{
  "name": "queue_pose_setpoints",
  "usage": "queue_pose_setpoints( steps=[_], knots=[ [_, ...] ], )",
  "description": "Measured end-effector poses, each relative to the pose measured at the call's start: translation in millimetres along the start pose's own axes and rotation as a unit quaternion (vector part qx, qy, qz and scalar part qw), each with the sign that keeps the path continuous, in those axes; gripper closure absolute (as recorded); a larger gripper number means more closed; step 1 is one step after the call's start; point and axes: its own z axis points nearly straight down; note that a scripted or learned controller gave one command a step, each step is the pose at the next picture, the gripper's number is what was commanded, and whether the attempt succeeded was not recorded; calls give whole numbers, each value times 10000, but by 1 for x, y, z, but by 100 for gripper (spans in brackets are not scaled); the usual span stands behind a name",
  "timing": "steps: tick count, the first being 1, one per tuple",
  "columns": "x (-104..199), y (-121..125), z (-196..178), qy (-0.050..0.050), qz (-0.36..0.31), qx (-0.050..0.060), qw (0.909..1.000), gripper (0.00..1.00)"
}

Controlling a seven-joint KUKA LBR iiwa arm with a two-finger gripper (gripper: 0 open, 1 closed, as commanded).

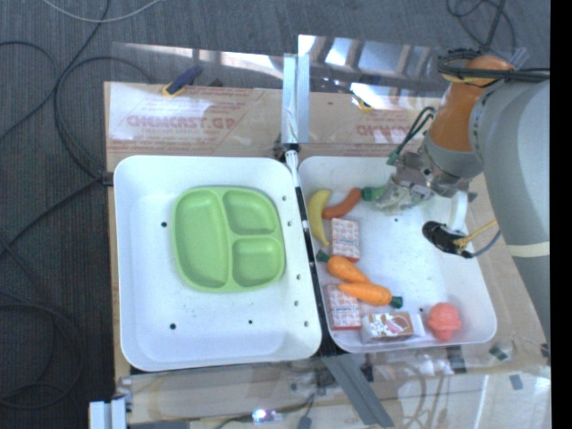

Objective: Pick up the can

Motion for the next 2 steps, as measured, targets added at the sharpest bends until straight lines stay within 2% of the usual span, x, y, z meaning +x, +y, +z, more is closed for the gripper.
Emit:
queue_pose_setpoints(
  steps=[1,2],
  knots=[
    [-1,-1,1,-9,2,28,10000,0],
    [-27,-35,-22,32,-1001,14,9950,0]
  ],
)
